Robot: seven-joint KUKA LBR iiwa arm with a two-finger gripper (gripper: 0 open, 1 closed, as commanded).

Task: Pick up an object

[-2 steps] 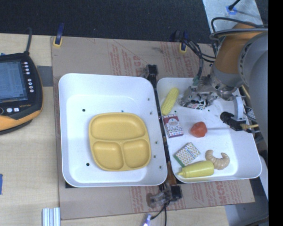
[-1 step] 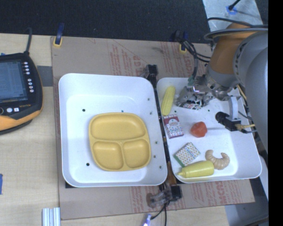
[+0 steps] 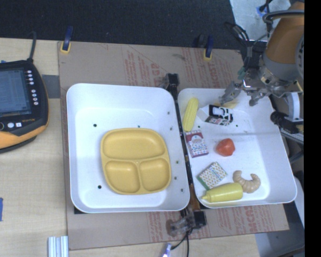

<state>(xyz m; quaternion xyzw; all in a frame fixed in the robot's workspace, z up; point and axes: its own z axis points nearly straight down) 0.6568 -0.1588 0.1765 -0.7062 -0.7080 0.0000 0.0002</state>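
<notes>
Lying nearest the camera along the front wall of the right bin [image 3: 286, 194] are a yellow squeeze bottle [image 3: 222, 193], a croissant [image 3: 248, 181] just beside it, and a small green patterned box [image 3: 212, 174] touching the bottle's upper side. Farther back, a red tomato [image 3: 225, 146] is sitting near the bin's middle, with a red card packet [image 3: 196, 144] to its left by the dividing wall. Beyond those, a corn cob [image 3: 190, 113] is lying lengthwise at the left wall, and a black-and-white carton [image 3: 220, 114] is resting near it. In the left bin [image 3: 80, 143], a yellow divided tray [image 3: 136, 160] is sitting flat. At the far right corner, the gripper [image 3: 243, 92] is hanging over the right bin's back edge, its two fingers spread apart and gripping nothing.
</notes>
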